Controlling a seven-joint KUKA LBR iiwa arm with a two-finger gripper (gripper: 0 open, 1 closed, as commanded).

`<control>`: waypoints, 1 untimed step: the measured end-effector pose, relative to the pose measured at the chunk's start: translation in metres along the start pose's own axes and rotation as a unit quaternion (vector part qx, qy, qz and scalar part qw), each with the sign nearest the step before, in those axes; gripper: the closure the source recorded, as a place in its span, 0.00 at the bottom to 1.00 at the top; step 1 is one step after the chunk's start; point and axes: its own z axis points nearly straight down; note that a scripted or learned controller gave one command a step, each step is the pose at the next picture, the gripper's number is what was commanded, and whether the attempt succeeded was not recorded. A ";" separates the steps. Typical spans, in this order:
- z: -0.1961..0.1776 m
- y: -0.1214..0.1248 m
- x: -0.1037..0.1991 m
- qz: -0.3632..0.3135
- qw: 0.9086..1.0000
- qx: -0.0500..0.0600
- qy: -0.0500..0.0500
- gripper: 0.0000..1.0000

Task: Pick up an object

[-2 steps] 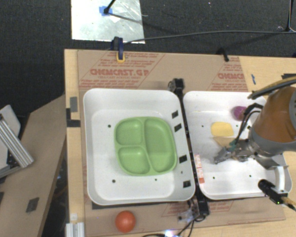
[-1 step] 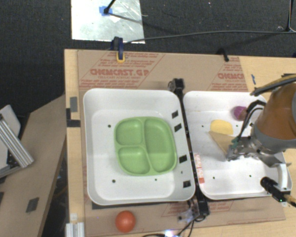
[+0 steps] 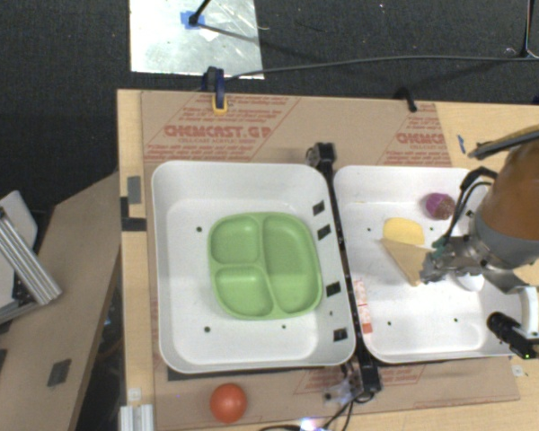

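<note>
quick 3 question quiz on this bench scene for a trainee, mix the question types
1. True or false: the green divided plate lies in the right bin.
2. Which thing lies outside both bins, on the board in front? A) orange ball B) purple ball C) yellow wedge
3. Fill in: the gripper is at the ___ wedge.

Key: 1 false, it lies in the left bin; 2 A; 3 yellow.

One fixed camera here, high above the bench (image 3: pixel 278 115), looking down at a slant on both bins (image 3: pixel 175 205), far back enough for the bench edges. The arm (image 3: pixel 521 205) enters from the right, probably cropped there.
</note>
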 end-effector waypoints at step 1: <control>-0.043 0.002 0.001 0.000 1.000 -0.001 0.000 1.00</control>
